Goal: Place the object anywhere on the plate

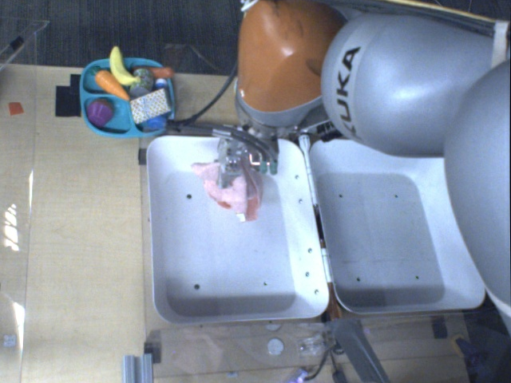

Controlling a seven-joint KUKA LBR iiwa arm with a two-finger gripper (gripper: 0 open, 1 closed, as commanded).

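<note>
A pale pink, flat, plate-like thing (217,188) lies in the upper middle of the left bin (200,286). A small reddish-orange piece (251,208) sits at its lower right edge. My gripper (239,164) hangs directly over the pink thing's upper right part and hides some of it. The orange wrist band (279,50) and the grey arm (415,78) reach in from the upper right. Whether the gripper touches the pink thing is unclear.
A blue divided tray (89,116) stands on the bench beyond the left bin's far left corner, holding a banana (120,66), a carrot (110,84), a purple item (100,112) and a speckled sponge (151,104). The right bin (383,238) sits beside the left one, partly under the arm.
</note>
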